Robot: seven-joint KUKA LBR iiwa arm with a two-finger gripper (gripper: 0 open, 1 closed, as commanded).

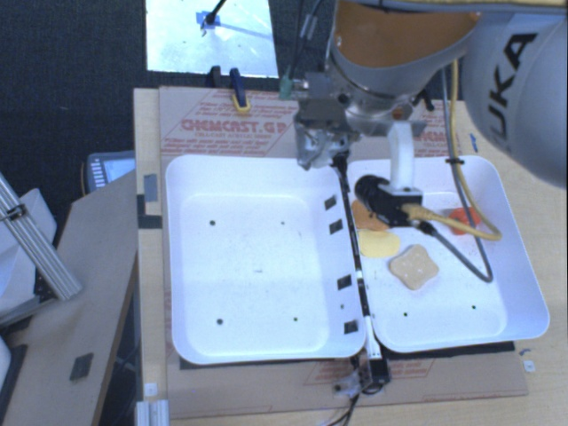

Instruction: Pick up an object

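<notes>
A: Where does the arm (519,78) sit?

B: It fills the upper right of the frame. The grey body slants down toward the centre, and the orange band (399,20) lies along the top edge. The wrist points down over the far end of the seam between the bins.

A: And the bins?

B: The left bin (257,278) takes up the middle and the right bin (466,304) lies at lower right. Both rest on a brown sheet with red print (222,124). Small black clips (335,227) run down the seam.

A: The gripper?

B: The gripper (324,153) hangs just above centre, over the far rim where the bins meet. I cannot tell whether it is open or closed, and no object is seen in it.

A: What could it pick?

B: Everything lies in the right bin, toward its left half. A tan lobed piece (414,267) is nearest the lower edge. A flat yellow piece (380,244) is just above it, and an orange piece (362,213) touches that one. A red piece (463,217) lies farther right, partly behind a yellow cable.

A: Anything else?

B: A shiny plate (209,25) sits at upper left, with a blue and yellow clamp (238,91) below it.
</notes>
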